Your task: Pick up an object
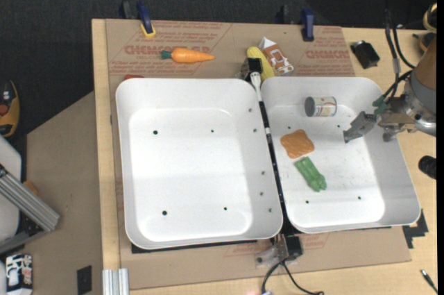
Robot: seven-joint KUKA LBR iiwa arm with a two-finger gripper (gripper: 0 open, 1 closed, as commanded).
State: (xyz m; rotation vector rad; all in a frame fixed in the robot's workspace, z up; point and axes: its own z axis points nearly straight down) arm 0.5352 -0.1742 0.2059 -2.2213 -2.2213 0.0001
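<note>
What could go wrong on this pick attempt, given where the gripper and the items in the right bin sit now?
1. The gripper sits above the right bin, away from every item, so closing here would likely grab nothing.
2. The can lies on its side and may roll when touched.
3. The orange piece looks flat; the fingers could slide over it or nudge the green piece.

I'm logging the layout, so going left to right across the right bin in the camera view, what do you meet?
Orange cracker-like piece → green pickle-like toy → small can lying on its side → gripper.
</note>
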